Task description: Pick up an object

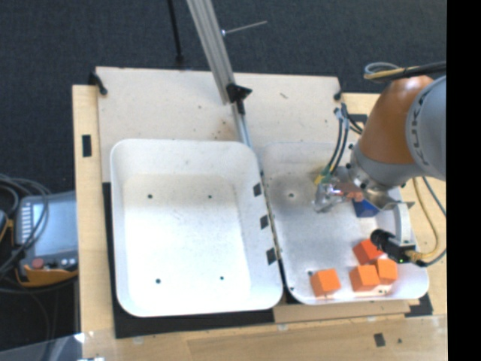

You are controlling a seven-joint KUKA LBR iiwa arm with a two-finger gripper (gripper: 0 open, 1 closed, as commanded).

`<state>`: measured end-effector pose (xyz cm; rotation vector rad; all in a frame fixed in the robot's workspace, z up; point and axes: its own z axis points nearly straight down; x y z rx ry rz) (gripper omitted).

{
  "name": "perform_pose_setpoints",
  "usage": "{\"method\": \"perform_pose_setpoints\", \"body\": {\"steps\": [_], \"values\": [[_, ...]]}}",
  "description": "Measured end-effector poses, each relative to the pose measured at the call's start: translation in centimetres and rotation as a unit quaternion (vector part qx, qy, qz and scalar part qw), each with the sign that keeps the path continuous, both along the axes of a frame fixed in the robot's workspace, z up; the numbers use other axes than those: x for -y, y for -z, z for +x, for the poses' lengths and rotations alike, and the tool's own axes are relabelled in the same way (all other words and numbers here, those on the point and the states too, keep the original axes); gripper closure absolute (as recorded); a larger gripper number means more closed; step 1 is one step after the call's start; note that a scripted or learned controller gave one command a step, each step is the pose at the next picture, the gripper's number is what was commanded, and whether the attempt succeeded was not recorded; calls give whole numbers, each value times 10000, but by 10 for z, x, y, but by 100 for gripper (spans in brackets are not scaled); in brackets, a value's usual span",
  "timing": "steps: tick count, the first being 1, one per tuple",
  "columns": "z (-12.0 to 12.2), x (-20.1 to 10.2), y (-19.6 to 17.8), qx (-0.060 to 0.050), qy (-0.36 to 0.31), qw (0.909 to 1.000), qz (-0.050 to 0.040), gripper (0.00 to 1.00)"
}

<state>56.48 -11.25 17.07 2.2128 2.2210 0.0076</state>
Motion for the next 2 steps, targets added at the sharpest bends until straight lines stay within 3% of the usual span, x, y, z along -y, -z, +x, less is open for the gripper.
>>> {"method": "perform_pose_setpoints", "body": {"steps": [1,2], "values": [[2,1,-54,-1,-4,10000,1,100],[24,-45,-46,-30,-17,10000,7,100]]}}
